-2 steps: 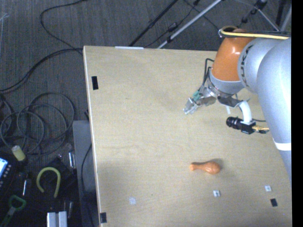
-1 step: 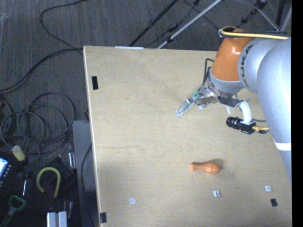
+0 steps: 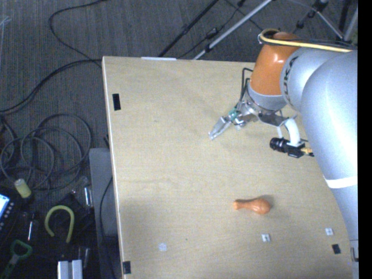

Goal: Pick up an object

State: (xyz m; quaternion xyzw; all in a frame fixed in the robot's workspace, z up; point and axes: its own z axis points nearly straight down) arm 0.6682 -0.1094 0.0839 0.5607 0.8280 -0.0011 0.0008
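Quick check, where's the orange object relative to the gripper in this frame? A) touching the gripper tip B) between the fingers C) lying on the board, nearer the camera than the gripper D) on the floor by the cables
C: the orange object lies on the tan board, well apart from the gripper, which sits higher in the view with nothing visible between it and the object.

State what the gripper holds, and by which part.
Nothing is held. The gripper hangs above bare board, well apart from the orange pear-shaped toy lying nearer the camera.
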